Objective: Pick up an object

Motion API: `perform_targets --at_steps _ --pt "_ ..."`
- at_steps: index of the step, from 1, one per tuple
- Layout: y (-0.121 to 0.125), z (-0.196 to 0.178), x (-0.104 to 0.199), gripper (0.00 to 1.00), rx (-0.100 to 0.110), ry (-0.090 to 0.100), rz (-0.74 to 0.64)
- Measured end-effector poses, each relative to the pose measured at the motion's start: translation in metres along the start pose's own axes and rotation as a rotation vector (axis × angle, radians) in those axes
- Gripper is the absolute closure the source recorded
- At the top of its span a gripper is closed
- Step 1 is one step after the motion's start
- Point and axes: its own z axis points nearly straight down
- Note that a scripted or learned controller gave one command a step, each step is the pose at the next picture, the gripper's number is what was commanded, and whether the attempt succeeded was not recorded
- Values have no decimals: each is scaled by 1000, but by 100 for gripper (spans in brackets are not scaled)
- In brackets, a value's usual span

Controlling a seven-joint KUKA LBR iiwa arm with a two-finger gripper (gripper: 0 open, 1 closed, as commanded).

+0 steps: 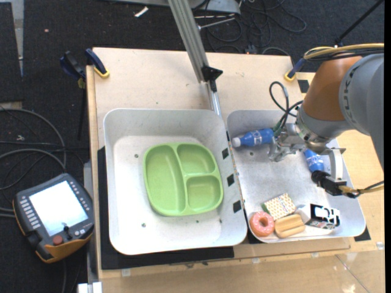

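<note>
So nothing has been lifted yet, as far as the view shows. The gripper (280, 150) is down low in the right bin (256, 176), toward its twelve o'clock end, right beside the bottle (255, 138), which looks like the likeliest target. Whether the gripper's two tips are spread or closed I cannot tell; they are small and partly lost under the arm (342, 96), and nothing can be seen clamped between them. The bottle lies flat on the bin floor, just at the gripper's ten o'clock. Its long axis runs roughly from nine to three o'clock, tipped slightly up at the three o'clock end, with the white cap toward nine and the far end nearest the gripper.

A second blue item (313, 161) lies at the gripper's three to four o'clock, half hidden by the wrist. Down at the bin's six o'clock end sit a donut (263, 224), a bun (289, 226), a cracker (280, 205) and a black-and-white box (324, 215), all well apart from the gripper. The left bin (122, 133) holds a green tray (183, 179).

The whole of the job is left, by my reading: a firm close on something, then a lift clear of the bin floor.
</note>
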Motion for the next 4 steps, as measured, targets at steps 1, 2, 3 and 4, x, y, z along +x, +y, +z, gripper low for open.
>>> perform_targets --at_steps 1,2,3,4 --pt "8 -61 4 100 -6 -1 -3" --pt "13 -125 2 100 -7 -1 -3" --pt "14 -138 2 100 -2 0 -3" --pt "-1 -138 48 100 2 2 -7"
